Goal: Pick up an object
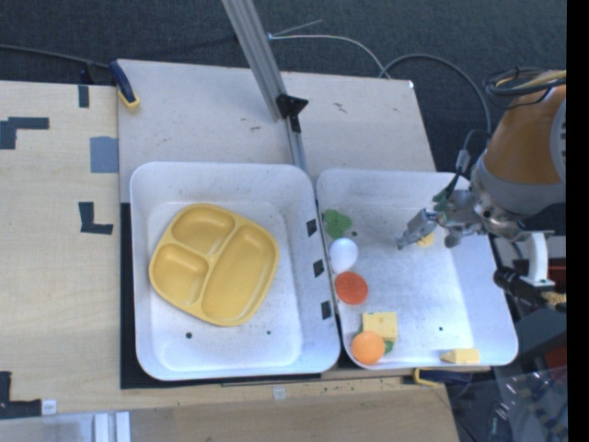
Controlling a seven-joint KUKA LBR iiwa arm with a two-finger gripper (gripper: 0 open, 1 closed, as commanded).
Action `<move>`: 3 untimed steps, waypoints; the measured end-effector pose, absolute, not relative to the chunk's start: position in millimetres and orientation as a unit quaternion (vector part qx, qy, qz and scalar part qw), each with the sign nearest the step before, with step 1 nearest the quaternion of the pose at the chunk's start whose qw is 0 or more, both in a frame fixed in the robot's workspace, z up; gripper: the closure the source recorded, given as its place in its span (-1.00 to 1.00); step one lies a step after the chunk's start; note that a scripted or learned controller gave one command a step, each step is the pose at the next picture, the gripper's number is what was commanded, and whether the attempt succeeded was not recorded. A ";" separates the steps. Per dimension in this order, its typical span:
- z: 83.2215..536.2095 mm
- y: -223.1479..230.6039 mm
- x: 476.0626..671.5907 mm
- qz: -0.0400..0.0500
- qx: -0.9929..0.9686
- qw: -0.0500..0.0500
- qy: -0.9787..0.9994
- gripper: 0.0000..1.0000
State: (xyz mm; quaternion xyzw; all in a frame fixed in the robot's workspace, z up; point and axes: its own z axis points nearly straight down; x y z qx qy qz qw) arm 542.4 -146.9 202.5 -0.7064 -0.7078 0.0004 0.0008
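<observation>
The tool point(419, 231) hovers over the right bin point(479, 339), and its grip state is impossible to tell — a small yellow bit shows just beside its tip. Along that bin's left side lie a green piece point(337, 221), white egg point(343, 253), red-orange ball point(352, 288), yellow block point(380, 324) and orange ball point(368, 347). The left bin point(156, 348) holds a yellow divided plate point(214, 262).

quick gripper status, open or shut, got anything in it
gripper: over the right bin, a small yellow bit right by its tip; open or shut cannot be told, nor any hold on it.
</observation>
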 end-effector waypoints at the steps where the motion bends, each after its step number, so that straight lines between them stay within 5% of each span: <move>1: 212.3 -146.4 542.6 0.000 -0.706 0.001 -0.708 1.00; 2: 186.7 -73.5 510.4 0.001 -0.705 0.004 -0.709 1.00; 3: 187.8 -13.9 527.1 0.000 -0.704 0.002 -0.710 1.00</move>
